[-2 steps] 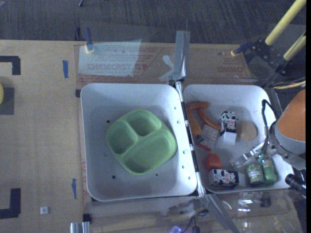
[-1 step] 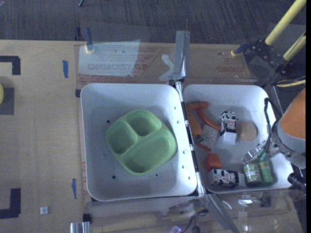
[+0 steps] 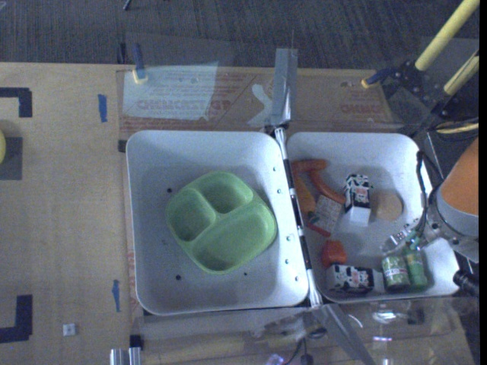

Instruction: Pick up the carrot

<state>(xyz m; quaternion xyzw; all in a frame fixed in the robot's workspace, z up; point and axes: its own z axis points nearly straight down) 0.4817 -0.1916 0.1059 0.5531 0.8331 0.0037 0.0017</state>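
Lying across a tan counter [image 3: 61, 226]: two white bins, the left bin [image 3: 144, 280] holding a green divided plate [image 3: 221, 221]. Resting along the right bin's [image 3: 396, 144] left wall, the carrot [image 3: 308, 182], crowded by cow-print cartons [image 3: 358, 192] and green cans [image 3: 403, 271]. Hovering near those cans, the hand [image 3: 403, 238], its opening impossible to tell.

Light is even and fairly bright, slightly cool, and the white bins [image 3: 144, 204] come close to washing out — glare also sheens the clear sheet [image 3: 171, 90] at the bench's back edge. Shadows are soft and short, hugging the green tray [image 3: 221, 220]. The whole frame is mildly soft and grainy — small labels stay unreadable.
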